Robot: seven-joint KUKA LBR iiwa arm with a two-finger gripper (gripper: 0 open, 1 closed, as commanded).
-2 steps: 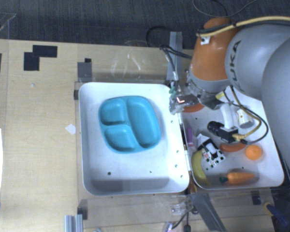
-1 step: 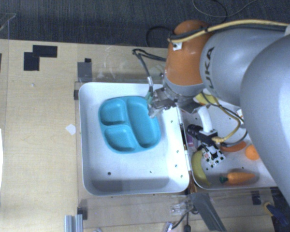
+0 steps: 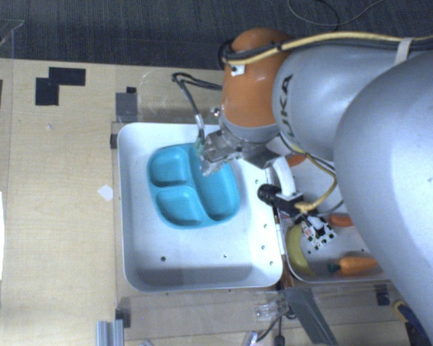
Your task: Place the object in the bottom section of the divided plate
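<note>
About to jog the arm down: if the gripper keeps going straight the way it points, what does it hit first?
Probably the blue divided plate: the gripper hangs over its right-hand section in the left bin. Its height above the plate is unclear from this single view.

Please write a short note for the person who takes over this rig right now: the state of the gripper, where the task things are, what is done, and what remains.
Gripper: above the blue divided plate, near its upper right part. I cannot tell from this view whether the jaws hold anything.
Plate: lies in the left white bin; all three sections look bare.
Other things: a yellow object and an orange object lie in the right bin, partly hidden by the arm.
Done: nothing lies in the bottom section yet.
Left: confirm whether an object is gripped, then put it in the bottom section.
</note>
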